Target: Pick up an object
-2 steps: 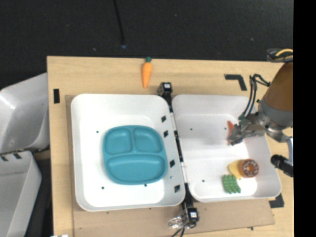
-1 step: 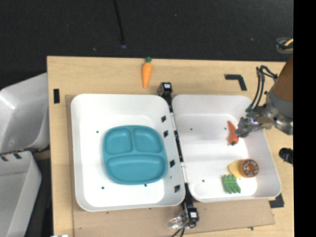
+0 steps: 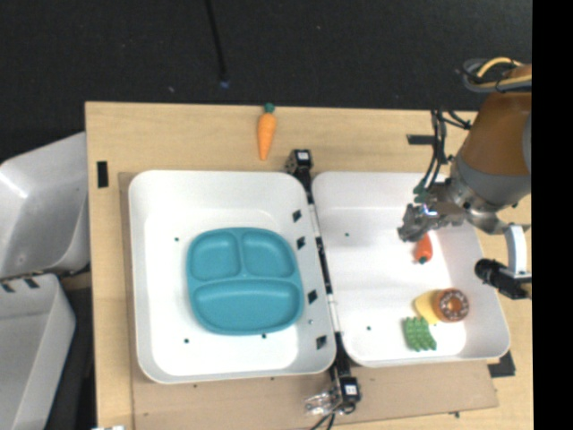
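My gripper (image 3: 417,226) hangs over the upper right part of the right bin (image 3: 367,240), at the end of the grey and orange arm. A small orange-red object (image 3: 423,252) lies right below the gripper's tip, touching it or very close. Whether it is held cannot be made out. Toward the bin's front right corner sit a chocolate-frosted doughnut (image 3: 453,305), a yellow piece (image 3: 426,307) beside it, and a green knobbly toy (image 3: 418,333).
The left bin (image 3: 152,240) holds a blue divided plate (image 3: 243,279). A toy carrot (image 3: 266,133) lies on the wooden bench (image 3: 179,133) behind the bins. Black clips (image 3: 299,161) sit along the seam between the bins.
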You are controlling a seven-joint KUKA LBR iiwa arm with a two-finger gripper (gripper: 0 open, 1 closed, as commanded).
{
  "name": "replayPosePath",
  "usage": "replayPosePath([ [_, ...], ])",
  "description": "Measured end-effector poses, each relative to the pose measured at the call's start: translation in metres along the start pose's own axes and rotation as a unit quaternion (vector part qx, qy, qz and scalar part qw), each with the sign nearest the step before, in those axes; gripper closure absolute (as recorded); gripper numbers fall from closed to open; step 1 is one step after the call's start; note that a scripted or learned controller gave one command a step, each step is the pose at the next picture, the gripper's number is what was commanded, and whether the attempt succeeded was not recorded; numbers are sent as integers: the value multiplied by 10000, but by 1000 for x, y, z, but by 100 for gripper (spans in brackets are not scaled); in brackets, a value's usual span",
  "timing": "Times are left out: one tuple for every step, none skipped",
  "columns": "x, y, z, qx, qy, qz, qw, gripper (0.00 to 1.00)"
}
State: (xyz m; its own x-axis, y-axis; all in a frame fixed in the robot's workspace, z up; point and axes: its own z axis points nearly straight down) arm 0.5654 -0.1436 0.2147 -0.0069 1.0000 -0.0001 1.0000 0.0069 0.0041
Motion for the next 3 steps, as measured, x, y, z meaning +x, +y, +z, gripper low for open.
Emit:
replayPosePath([
  [52,6,-15,3,2,-2,10000,100],
  [103,9,-27,-1,5,-3,10000,100],
  [155,14,-18,23,1,7,10000,100],
])
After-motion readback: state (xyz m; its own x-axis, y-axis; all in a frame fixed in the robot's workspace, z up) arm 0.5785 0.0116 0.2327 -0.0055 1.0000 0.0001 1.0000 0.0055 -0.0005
